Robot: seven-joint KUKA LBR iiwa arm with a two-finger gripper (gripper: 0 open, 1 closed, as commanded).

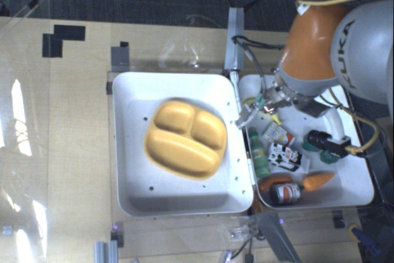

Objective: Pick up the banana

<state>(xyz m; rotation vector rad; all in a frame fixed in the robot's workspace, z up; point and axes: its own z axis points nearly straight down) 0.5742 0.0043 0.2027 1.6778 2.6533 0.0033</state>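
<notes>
Two white bins (123, 151) — one yellow loaf (184, 138) in left; one carrot (317, 180), one can (284, 193) in right. Gripper (253, 113) state — cannot tell.

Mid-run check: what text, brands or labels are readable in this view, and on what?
"KUKA", partly cut off, in black letters on the arm's grey shell.
The small printed packet in the right bin: print too small to read.
The can beside the carrot: label blurred, unreadable.
The green bottle: no legible text.
</notes>
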